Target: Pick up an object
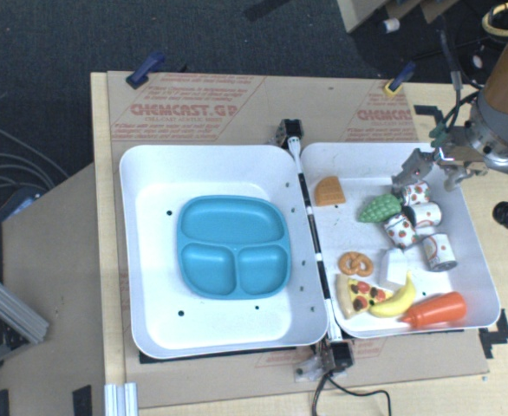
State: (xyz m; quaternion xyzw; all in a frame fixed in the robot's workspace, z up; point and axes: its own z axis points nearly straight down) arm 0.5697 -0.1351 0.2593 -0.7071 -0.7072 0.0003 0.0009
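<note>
While my gripper hovers at the upper right of the frame over the right bin, I cannot tell how it is set. Toys crowd below it: a green leafy piece, small red-and-white cans, a pretzel, a banana, and a carrot. I'd judge the nearest can the easiest target; descend straight, clear of neighbours. The blue divided plate sits centre-left in the left bin.
</note>
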